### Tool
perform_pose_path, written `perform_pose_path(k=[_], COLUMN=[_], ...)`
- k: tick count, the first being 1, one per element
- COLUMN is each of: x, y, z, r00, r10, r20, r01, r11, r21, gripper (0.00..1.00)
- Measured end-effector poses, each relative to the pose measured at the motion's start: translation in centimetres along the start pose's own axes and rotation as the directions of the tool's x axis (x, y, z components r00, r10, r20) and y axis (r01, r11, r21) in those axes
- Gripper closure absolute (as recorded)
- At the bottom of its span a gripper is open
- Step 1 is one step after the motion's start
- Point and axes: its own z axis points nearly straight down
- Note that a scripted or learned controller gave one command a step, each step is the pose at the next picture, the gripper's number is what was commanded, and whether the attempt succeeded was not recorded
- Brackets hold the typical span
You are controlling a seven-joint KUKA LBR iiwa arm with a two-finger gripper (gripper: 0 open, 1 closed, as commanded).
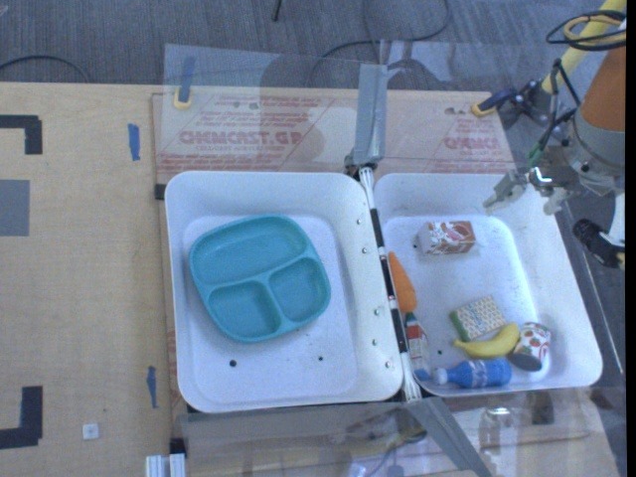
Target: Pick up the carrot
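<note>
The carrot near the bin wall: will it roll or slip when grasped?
The carrot looks tapered and rounded, so it may roll or pivot. It lies against the right bin's left wall, probably leaving little finger room. It seems rigid and smooth, possibly slippery.

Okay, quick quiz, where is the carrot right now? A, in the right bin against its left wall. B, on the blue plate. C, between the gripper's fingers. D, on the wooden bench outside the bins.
A: the carrot lies in the right bin, along its left wall, next to the divider between the bins.
</note>
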Motion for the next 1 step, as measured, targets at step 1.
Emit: perform_pose_path(k=[1], x=[6.39], y=[-3.19], z=[6.46], r00=[0.804], r10=[-0.595], r20=[0.004], r01=[0.595], r11=[0.804], r21=[-0.005], gripper=[0.0])
